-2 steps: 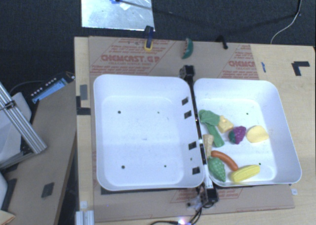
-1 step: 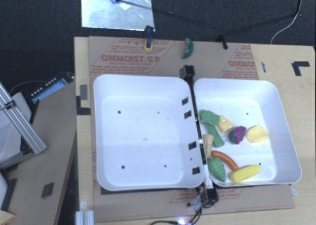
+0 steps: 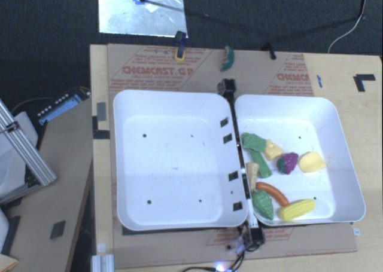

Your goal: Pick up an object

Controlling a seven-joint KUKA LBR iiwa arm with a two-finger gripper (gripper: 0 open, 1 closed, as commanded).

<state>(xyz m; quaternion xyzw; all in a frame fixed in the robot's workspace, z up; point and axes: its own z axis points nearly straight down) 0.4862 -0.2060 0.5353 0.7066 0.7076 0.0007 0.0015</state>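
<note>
The right bin [image 3: 335, 122] holds several toy foods in its lower left part. A green leafy piece [image 3: 254, 143] lies by the divider, with a pale yellow wedge [image 3: 273, 150] beside it. Right of these sit a purple grape bunch [image 3: 288, 162] and a yellow lemon [image 3: 311, 161]. Lower down lie a tan cone piece [image 3: 252, 173], an orange-red sausage [image 3: 272, 192], a green vegetable [image 3: 263, 204] and a yellow corn cob [image 3: 297, 208].
The left bin [image 3: 173, 157] stands beside the right one on a cardboard sheet [image 3: 179, 67]. A yellow and blue clamp [image 3: 180, 46] and a green clip [image 3: 228, 57] sit at the bench's far edge. A metal frame [image 3: 24, 151] stands at the left.
</note>
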